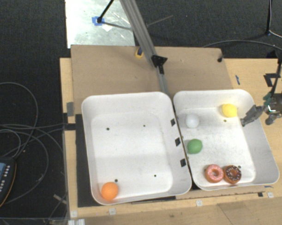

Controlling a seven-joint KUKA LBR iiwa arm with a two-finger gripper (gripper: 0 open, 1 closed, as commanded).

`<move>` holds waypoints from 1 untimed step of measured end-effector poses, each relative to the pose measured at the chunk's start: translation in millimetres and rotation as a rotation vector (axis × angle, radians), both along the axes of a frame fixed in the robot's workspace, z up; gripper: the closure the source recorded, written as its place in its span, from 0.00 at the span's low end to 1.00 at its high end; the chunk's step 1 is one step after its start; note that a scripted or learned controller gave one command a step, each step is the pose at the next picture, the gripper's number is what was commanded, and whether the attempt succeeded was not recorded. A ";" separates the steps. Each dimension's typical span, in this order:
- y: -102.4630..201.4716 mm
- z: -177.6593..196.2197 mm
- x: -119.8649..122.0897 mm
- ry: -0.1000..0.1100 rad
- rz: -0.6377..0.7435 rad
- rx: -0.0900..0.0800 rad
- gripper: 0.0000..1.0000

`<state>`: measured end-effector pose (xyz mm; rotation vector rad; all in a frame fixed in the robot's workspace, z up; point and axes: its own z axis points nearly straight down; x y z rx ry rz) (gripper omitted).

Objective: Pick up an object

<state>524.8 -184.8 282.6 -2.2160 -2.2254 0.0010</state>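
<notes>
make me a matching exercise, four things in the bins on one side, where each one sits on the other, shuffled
Things:
1. orange ball
2. yellow ball
3. green ball
4. donuts

Places:
A. right bin, near edge
B. left bin, near left corner
C. right bin, far right corner
D. right bin, by the divide between the bins

Pairs: 1-B, 2-C, 3-D, 4-A

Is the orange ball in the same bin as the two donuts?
No, the orange ball sits in the left bin; the two donuts are in the right bin.
</notes>
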 end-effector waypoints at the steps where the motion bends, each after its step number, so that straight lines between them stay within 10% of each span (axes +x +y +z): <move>1: 0.2 1.9 0.7 -0.004 0.000 -0.001 0.00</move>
